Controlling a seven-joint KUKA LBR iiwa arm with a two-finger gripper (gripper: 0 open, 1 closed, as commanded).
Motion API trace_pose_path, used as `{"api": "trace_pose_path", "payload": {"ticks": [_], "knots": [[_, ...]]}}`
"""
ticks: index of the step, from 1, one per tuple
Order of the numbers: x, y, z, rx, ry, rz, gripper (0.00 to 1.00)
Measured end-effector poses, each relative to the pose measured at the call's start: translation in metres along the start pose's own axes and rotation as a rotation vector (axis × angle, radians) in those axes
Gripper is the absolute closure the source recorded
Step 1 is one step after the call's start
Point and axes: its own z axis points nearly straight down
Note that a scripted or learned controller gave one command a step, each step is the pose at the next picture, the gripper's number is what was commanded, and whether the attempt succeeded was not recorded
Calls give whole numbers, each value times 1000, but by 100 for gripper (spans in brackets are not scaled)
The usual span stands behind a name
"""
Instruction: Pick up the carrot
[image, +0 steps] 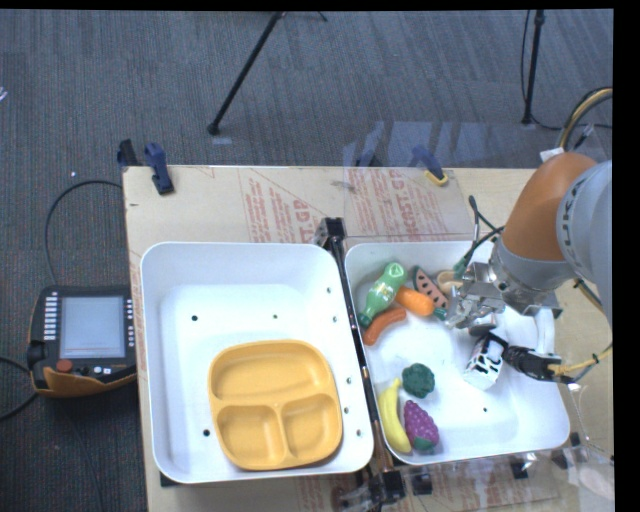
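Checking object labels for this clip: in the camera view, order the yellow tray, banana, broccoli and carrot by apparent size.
1. Yellow tray, by far the largest.
2. Banana.
3. Carrot and broccoli look about alike; I would not rank them.

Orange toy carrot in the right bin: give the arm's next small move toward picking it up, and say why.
Probably a short shift toward the view's left and down. The two-finger gripper hangs just right of the small orange toy carrot, which lies loose in the right white bin beside the green toy bottle and the watermelon slice.
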Motion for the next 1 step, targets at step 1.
{"api": "trace_pose_path", "payload": {"ticks": [1], "knots": [[52, -70, 22, -8, -1, 69, 100]]}}
